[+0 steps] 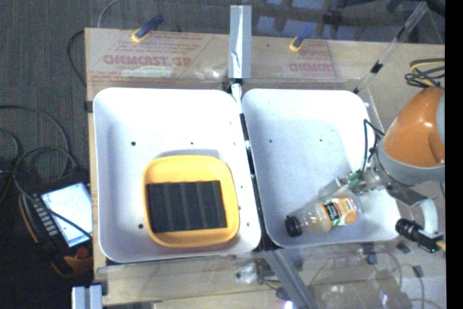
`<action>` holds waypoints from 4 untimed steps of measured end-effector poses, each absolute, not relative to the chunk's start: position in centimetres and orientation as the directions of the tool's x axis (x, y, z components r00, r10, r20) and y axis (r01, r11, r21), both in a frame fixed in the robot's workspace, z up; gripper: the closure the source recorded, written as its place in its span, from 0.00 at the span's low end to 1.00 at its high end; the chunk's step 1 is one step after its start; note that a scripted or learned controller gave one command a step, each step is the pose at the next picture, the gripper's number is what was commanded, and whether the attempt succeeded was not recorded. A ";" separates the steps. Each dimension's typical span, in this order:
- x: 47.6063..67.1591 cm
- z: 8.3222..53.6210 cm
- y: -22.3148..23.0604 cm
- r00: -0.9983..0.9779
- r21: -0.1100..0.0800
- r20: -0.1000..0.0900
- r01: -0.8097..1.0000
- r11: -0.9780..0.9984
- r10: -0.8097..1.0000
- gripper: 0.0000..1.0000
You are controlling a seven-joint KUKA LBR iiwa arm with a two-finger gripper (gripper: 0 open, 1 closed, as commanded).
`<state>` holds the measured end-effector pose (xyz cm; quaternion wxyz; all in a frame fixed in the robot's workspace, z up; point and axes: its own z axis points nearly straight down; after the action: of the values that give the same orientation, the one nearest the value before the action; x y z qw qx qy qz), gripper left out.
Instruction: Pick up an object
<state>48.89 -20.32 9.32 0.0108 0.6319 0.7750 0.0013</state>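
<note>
Small plastic bottle lies on its side at 6 o'clock in the right bin, black cap toward 8. Gripper sits at its 2 o'clock end; its opening cannot be told. Probably light, smooth, prone to rolling: grasp across mid-body.

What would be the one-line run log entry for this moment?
arm: over right bin edge | tool: by bottle base | bottle: lying in right bin | yellow tray: in left bin
</note>
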 end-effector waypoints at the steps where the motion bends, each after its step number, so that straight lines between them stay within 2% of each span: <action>1: 49.0 9.3 -20.7 -0.342 0.015 -0.014 0.939 0.342 0.940 0.00; 2: 48.4 13.4 -20.1 -0.064 0.000 0.000 0.998 0.064 0.998 0.00; 3: 48.6 9.3 -20.6 -0.217 0.006 -0.004 0.976 0.217 0.976 0.00; 4: 48.4 13.2 -21.6 0.132 -0.001 -0.001 0.991 -0.132 0.991 0.00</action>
<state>48.40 -21.63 13.22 0.0000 0.7522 0.6590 -0.0009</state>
